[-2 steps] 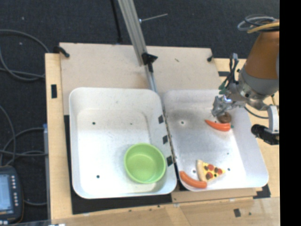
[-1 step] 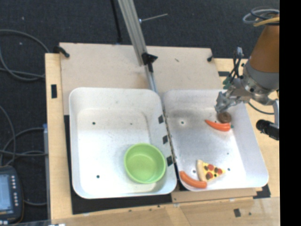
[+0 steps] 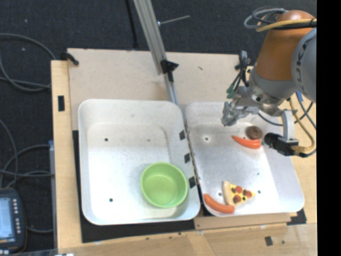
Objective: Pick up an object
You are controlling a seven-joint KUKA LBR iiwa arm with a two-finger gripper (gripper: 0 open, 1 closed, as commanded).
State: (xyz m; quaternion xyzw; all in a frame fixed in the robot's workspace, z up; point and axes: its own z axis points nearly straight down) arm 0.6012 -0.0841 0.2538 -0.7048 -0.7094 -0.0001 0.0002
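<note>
A wooden bench [image 3: 122,73] carries two white bins: the left bin [image 3: 106,121] holds a green bowl [image 3: 163,184], the right bin [image 3: 277,180] toy food. The grey-and-orange arm [image 3: 279,52] hangs its gripper [image 3: 230,116] over the right bin's far end, near a brown piece [image 3: 253,132] and orange carrot [image 3: 246,141]. A pizza slice [image 3: 236,193] and sausage [image 3: 218,205] lie at the near edge.
</note>
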